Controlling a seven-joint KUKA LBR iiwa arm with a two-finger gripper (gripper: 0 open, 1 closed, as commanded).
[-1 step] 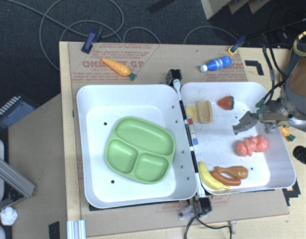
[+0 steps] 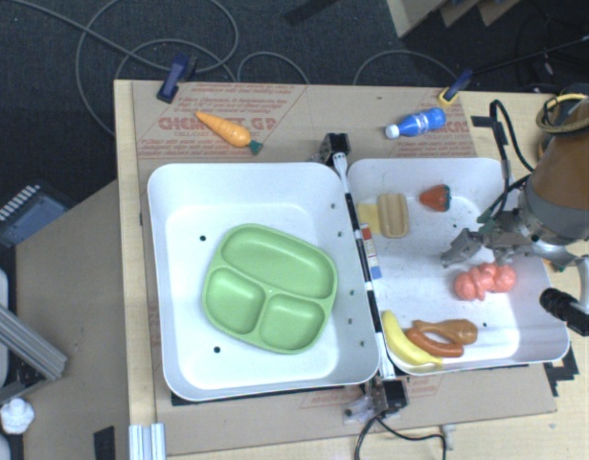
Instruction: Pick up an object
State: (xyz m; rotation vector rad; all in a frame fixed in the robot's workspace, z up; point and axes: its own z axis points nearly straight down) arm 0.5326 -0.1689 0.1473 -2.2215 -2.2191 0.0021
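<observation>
gripper [image 2: 469, 247] low over right bin [image 2: 409, 182], just above/left of pink lumpy toy [image 2: 485, 281]; fingers spread apart, nothing betw them. pink toy lies mid-right of bin, apart from gripper tips. same bin: red strawberry-like piece [image 2: 434, 197] at top, tan bread-like piece [image 2: 395, 216] upper left, banana [image 2: 406, 342] + hot dog [image 2: 445, 336] touching at bottom. left bin [image 2: 179, 199] holds green divided tray [image 2: 269, 287]. on table [image 2: 304, 103] behind bins: carrot [image 2: 227, 129], blue bottle [image 2: 418, 123].
</observation>
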